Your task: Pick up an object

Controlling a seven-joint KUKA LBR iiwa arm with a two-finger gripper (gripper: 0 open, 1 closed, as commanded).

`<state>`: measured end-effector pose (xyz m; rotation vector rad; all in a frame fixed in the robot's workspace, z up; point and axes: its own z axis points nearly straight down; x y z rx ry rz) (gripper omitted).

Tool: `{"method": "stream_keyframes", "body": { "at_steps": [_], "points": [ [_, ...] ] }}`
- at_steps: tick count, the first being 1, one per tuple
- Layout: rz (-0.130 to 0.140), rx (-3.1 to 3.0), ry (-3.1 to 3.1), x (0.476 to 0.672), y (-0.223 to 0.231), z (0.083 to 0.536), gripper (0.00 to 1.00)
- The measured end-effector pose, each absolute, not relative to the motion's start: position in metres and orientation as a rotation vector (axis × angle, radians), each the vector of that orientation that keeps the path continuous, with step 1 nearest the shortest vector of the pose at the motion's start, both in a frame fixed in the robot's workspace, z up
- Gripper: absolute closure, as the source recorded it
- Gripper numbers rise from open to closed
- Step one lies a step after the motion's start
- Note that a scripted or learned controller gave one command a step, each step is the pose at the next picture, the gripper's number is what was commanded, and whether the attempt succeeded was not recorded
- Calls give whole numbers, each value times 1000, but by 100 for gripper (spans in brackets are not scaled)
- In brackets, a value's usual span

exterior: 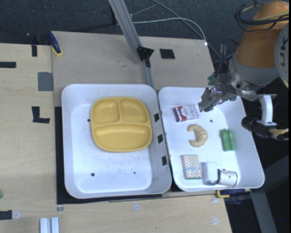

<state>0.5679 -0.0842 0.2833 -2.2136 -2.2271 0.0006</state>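
A: Notes for you on the pick. The pincer (207, 104) hung over the far part of the right bin (247, 144), just beside the red-and-white packet (185, 113). From this slant I could not tell whether it was open or closed, and nothing showed between its tips.

B: Where did the candidates lie?

A: All in the right bin. The packet sat nearest the pincer; the croissant (198, 135) lay mid-bin; the green piece (227, 140) lay toward the arm's side; a patterned box (191, 166) and a white cup on its side (219, 176) sat close together at the near end. The left bin (72, 140) carried a yellow divided plate (121, 124).

B: What would you have worried about?

A: My judgement: the packet looked flat, so the tips could skate over it or close on air. A descent between packet and croissant might nudge both and catch neither. The cup would probably roll if clipped.

B: And the surroundings?

A: You had a pale wooden surface (19, 144) with black tape marks, a slanted metal pole (128, 25), cables on dark floor (39, 8), and a blue-and-yellow clamp (56, 45) at the far corner.
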Motion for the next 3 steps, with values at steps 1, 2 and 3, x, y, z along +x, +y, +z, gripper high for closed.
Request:
{"method": "stream_keyframes", "body": {
  "at_steps": [1,2,3],
  "points": [
    [3,-2216,-2225,569,-40,268,100],
    [4,-2213,-2226,578,8,248,100],
    [4,-2213,-2226,582,60,230,100]
  ]
}}
